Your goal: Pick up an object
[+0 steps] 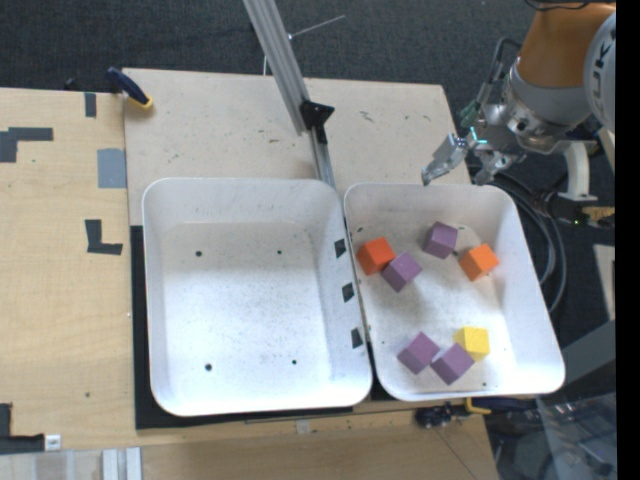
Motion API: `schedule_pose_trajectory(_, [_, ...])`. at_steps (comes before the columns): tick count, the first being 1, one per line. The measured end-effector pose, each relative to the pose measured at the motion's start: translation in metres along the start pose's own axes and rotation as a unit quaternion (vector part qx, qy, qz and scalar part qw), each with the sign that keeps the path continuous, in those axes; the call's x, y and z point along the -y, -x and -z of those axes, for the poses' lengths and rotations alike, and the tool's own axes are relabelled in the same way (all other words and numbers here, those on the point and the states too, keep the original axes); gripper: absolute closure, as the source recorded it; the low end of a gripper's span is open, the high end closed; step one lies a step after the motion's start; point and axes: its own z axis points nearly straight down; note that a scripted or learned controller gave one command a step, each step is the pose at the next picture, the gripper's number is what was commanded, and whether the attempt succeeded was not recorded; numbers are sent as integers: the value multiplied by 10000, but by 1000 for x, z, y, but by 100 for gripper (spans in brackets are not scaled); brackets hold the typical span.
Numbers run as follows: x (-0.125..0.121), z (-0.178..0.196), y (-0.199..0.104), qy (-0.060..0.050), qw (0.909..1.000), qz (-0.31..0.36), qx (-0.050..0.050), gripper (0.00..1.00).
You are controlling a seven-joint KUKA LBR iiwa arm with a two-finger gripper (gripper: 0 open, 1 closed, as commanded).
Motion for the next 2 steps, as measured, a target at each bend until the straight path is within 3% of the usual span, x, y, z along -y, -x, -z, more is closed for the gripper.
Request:
schedule_pose_trajectory(1, [-1, 3, 0, 26, 10000, 6, 8, 0])
schedule_pose_trajectory(2, [-2, -41, 2, 1, 10000, 0, 11, 0])
